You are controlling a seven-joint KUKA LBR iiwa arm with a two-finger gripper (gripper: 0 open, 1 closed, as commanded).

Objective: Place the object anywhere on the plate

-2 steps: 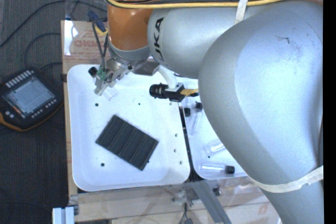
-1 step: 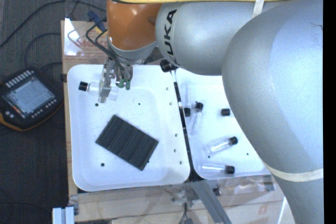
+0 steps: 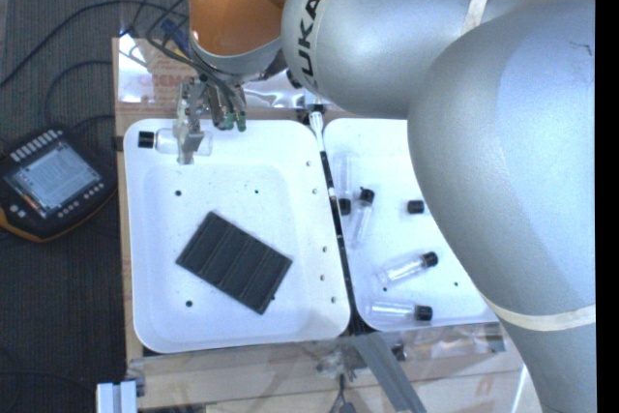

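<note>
A dark ridged rectangular plate (image 3: 234, 262) lies flat in the lower middle of the left bin (image 3: 155, 324). My gripper (image 3: 191, 142) hangs over that bin's far left corner, up and to the left of the plate. A clear vial with a black cap (image 3: 147, 139) sticks out sideways to the left from between the fingers. The gripper is shut on the vial's clear body. The grey arm with its orange band reaches in from the upper right and hides the far part of the right bin.
The right bin (image 3: 455, 305) holds several clear black-capped vials, one (image 3: 407, 267) near its middle and one (image 3: 397, 310) at its front. A loose black cap (image 3: 415, 206) lies there too. A pendant (image 3: 48, 179) rests on the floor at left.
</note>
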